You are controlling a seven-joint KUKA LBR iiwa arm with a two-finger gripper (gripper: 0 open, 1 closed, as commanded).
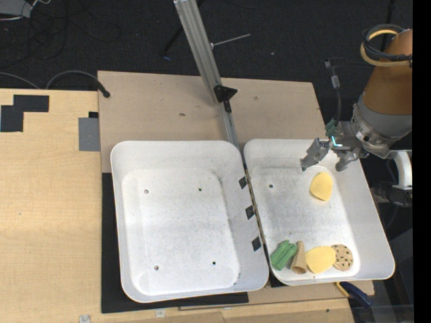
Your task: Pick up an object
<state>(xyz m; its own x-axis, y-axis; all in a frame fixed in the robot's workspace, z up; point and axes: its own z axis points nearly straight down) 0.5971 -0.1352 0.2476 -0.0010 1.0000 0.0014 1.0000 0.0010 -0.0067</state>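
From my seat I see the gripper (330, 156) hanging over the right bin (377, 247), up near the bin's one o'clock corner, with its two fingers spread wide and nothing between them. One finger (314, 155) reaches out toward nine o'clock, the other (345, 160) sits closer to the wrist. Just below the gripper, at about its six o'clock, lies a yellow piece (322, 186), rounded and a bit pear-shaped, apart from the fingers and resting on the bin floor.

I'd take that yellow piece as the target, since it is nearest and lies alone. It looks like a small toy food item, so my guess is light and fairly stiff, with a smooth curved skin that could slide out of a pinch. I would close across its narrower width, near the middle, not on the tapered top.

Down at the bin's six o'clock edge a cluster sits packed together: a green piece (283, 254), a tan cone-like piece (298, 258), a second yellow piece (320, 259) and a cookie (342, 256), each touching or just beside its neighbour. Those would be harder to single out.

The left bin (128, 180) lies at nine o'clock of the right one
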